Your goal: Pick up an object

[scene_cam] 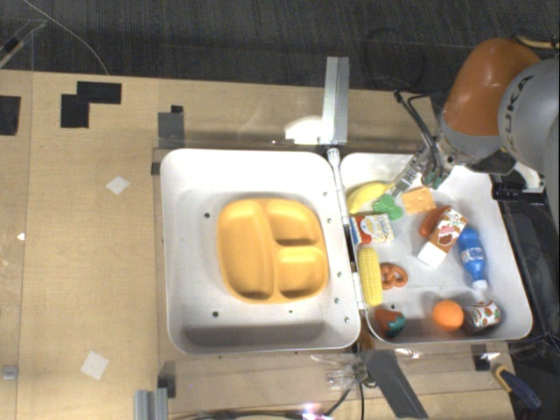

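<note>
Pincer (426, 172) hovering upper right of frame over right white bin (516, 280); finger state: cannot tell. Orange plastic wedge (418, 200) lying just below: light, rigid, slick; grip flat sides.

Yellow tray (271, 248) in left bin (179, 234); toys crowd right bin (512, 278).

A single fixed camera hangs above the table (79, 261) and looks down at a slant, far enough off to take in both white bins whole. The left bin (184, 234) sits near the middle of the picture, and the right bin (512, 274) lies just right of it. A strip of dark floor (219, 16) runs beyond the table's far edge. The arm (503, 94) enters from the right, above the right bin.
</note>
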Motion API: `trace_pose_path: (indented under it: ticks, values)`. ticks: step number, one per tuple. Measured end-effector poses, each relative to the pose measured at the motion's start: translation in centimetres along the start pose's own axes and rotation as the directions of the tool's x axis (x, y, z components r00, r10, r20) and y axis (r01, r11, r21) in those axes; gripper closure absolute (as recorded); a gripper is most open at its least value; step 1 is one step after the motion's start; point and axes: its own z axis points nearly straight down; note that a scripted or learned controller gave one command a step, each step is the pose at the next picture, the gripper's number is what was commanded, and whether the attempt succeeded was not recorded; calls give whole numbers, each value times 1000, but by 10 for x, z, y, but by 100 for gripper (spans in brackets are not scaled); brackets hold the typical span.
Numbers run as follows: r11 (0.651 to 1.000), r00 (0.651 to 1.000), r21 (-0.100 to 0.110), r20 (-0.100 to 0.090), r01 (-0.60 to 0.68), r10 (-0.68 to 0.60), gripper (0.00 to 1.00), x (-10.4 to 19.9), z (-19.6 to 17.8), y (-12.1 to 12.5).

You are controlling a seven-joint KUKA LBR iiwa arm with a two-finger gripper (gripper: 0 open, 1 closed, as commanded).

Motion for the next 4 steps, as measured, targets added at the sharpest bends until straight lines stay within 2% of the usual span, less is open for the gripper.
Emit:
trace_pose_path:
  ticks: [1, 2, 3, 4]
  values:
    - [983, 983, 18, -17, -180, 180, 100, 26, -34, 2]
    - [948, 948, 20, -18, -317, 318, 100, 77, -100, -30]
    - [983, 983, 12, -29, 182, -181, 100, 65, -49, -93]
    - [987, 987, 13, -20, 162, -162, 100, 92, -117, -172]
